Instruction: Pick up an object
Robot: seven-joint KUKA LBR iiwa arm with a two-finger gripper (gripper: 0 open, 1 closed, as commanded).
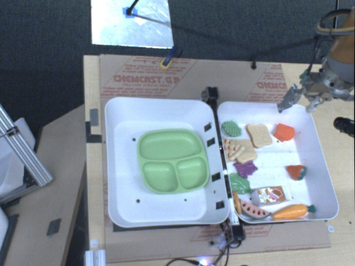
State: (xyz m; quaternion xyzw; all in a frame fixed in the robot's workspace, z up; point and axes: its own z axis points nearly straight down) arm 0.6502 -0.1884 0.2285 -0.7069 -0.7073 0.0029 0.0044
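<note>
Orange block (284, 132) unclaimed in the right bin's (327, 190) far corner.
My gripper (298, 100) hangs spread and empty above that rim — descend off-line and I clip the wall, or nudge the toast (258, 134) beside it.

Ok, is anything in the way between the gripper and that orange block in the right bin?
Nothing visible is. The gripper hangs above the right bin's far rim, with fingers spread, and the orange block lies just below it in the view. The slice of bread sits beside the block, not between them.
</note>
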